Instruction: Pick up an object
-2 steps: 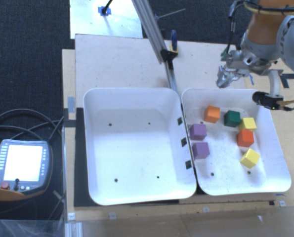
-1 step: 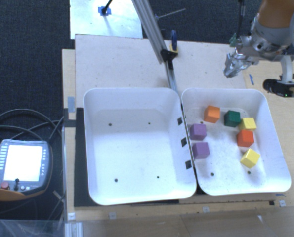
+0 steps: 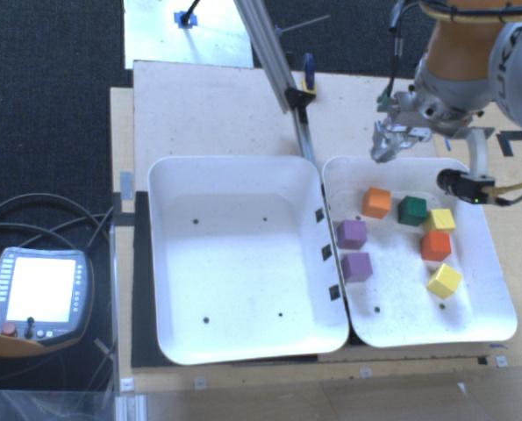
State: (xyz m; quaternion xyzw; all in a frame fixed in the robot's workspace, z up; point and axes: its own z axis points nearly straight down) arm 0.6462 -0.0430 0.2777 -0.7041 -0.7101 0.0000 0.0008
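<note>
Seven small cubes lie in the right bin (image 3: 497,318): an orange cube (image 3: 376,203), a green cube (image 3: 411,210), a small yellow cube (image 3: 441,220), a red-orange cube (image 3: 435,246), a second yellow cube (image 3: 444,281) and two purple cubes (image 3: 352,232) (image 3: 357,266). The purple ones sit close to the wall shared with the left bin (image 3: 243,261), one behind the other. The green cube and the small yellow cube are just beside each other, and the red-orange one is right in front of them.

The gripper (image 3: 389,145) hangs above the far rim of the right bin, near the orange cube but apart from it, with nothing seen in it. Whether the jaws are spread or pressed together I cannot tell.

On the table (image 3: 208,112) a slanted metal bar (image 3: 265,42) reaches down to the gap between the bins. A teach pendant (image 3: 34,301) with its cable lies left of the table.
</note>
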